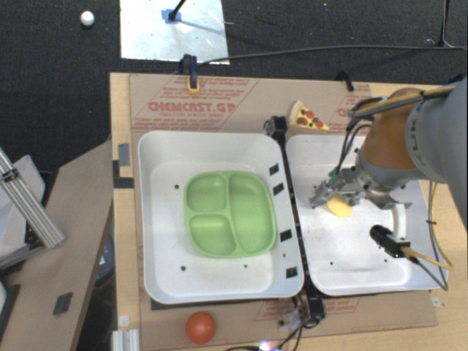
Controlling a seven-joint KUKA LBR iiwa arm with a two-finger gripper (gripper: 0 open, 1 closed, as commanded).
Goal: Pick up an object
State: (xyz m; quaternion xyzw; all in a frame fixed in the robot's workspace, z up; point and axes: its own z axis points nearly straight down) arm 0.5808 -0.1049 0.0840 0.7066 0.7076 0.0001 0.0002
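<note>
The tabletop point(219, 104) is covered with a brown sheet that has red printed letters, and it carries two white bins side by side. The gripper point(330, 193) is low inside the right bin point(344, 265), in its middle part and a little toward the wall that it shares with the left bin. The grey arm point(439, 134) with its orange band point(387, 141) reaches in over the right edge of this bin. A small yellow object point(340, 208) lies on the floor of the right bin, just beside the gripper on the side nearer to the front edge of the tabletop. It seems to touch the gripper or to be partly under it. I cannot tell if the gripper is open or closed, and I cannot see that it holds the object.

The left bin point(157, 196) contains a light green plate point(230, 214) with three compartments, which lies flat in the middle of the bin floor.

A toy pizza slice point(308, 117) lies on the tabletop outside the bins, just behind the far left corner of the right bin. An orange-red ball point(200, 327) rests near the front edge of the tabletop, in front of the left bin. A dark blue clamp point(190, 70) sits at the far edge of the tabletop.
</note>
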